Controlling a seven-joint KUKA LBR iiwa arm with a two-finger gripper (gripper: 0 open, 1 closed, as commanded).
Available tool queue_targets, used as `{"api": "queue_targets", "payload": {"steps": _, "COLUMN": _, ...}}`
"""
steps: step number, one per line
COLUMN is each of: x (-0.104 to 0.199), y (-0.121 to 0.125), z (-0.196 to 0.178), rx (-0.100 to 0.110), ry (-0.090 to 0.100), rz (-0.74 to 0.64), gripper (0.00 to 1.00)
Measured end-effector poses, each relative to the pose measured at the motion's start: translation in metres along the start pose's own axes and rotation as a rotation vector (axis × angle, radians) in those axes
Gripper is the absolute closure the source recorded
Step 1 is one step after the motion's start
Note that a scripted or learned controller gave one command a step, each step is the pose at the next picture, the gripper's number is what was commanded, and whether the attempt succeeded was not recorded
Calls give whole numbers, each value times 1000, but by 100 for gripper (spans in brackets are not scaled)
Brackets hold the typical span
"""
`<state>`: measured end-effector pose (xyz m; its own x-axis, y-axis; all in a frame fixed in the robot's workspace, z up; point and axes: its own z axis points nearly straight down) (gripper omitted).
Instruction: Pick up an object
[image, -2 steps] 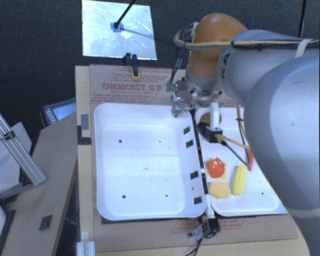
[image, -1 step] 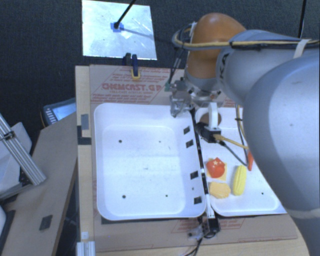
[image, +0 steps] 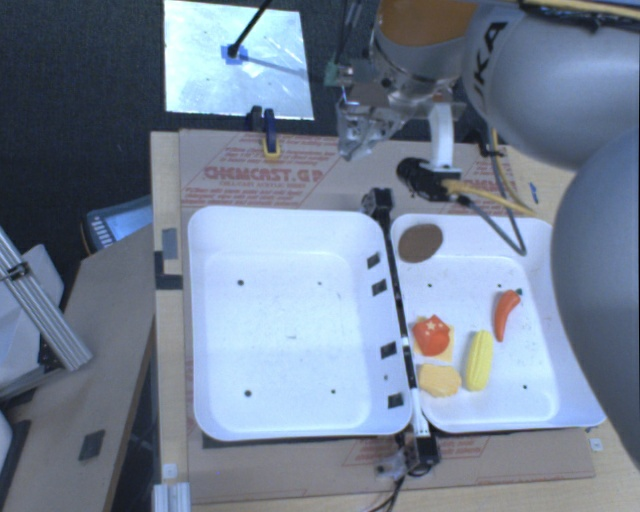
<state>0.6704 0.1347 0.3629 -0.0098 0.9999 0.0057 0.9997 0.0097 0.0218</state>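
**Robot arm poised above bins, toy food waiting below**

The grey arm's hand (image: 362, 128) hangs raised over the far edge of the surface (image: 250, 165), beyond the two white bins; whether it is spread or closed cannot be told from this angle, and nothing is seen in its hold. Every candidate for picking lies nearer the camera than the hand, in the right bin (image: 530, 405): a brown disc (image: 421, 241) closest to it, then a red chilli (image: 507, 312), a red tomato piece (image: 432, 335), a yellow corn cob (image: 479, 360) and a pale yellow piece (image: 439, 380) clustered together. The raised pose likely keeps the bins unobstructed for the camera.
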Motion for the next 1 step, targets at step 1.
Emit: {"api": "queue_targets", "payload": {"steps": 1, "x": 44, "y": -6, "z": 138, "rx": 30, "ry": -6, "rz": 2, "gripper": 100}}
